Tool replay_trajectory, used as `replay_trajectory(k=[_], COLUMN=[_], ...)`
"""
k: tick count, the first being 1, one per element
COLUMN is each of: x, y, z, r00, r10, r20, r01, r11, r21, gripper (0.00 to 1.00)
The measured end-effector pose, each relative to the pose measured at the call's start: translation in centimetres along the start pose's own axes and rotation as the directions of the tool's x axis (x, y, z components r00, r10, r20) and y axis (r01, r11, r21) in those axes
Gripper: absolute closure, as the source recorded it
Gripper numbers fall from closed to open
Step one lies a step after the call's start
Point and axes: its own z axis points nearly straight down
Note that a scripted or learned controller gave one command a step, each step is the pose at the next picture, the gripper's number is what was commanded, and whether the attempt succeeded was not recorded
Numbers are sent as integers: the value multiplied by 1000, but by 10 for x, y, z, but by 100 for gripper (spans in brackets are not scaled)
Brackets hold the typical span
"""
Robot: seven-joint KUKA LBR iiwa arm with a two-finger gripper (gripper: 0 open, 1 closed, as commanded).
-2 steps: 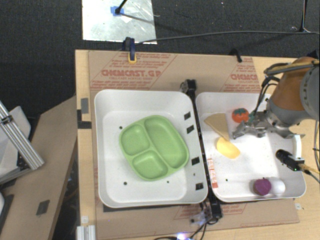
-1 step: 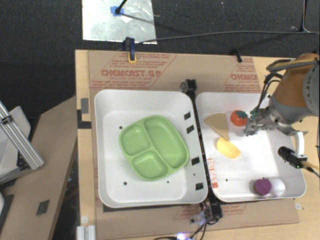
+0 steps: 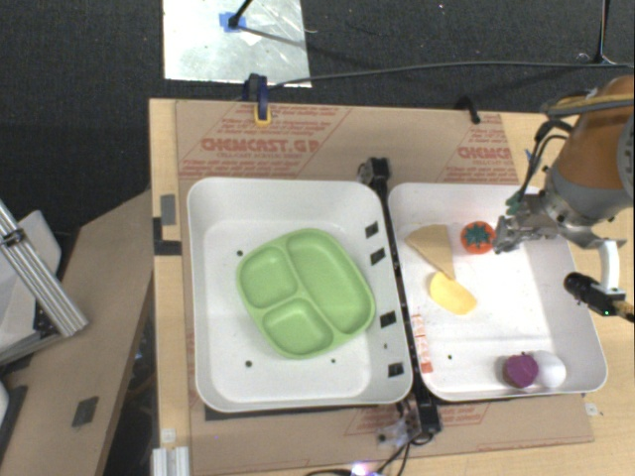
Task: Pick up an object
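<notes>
Rt bin: wedge [image 3: 433, 247] tip toward front

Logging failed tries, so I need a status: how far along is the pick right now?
Done: the arm has reached into the right bin, and the gripper sits beside the small orange object. In hand: nothing visibly lifted. Left: grasp and raise something; the yellow piece, tan wedge and purple object lie on the bin floor.

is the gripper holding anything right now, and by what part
Cannot be told. The gripper sits right beside the orange ball in the right bin, but nothing shows between its fingers.
</notes>
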Motion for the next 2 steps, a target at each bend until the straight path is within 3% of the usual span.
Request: replay_trajectory(k=[1, 2], x=[4, 4], y=[-4, -3], z=[-47, -62], r00=[1000, 1000], r10=[0, -1], r20=[0, -1], r01=[0, 1], r11=[1000, 1000], r21=[0, 3], gripper=[100, 100])
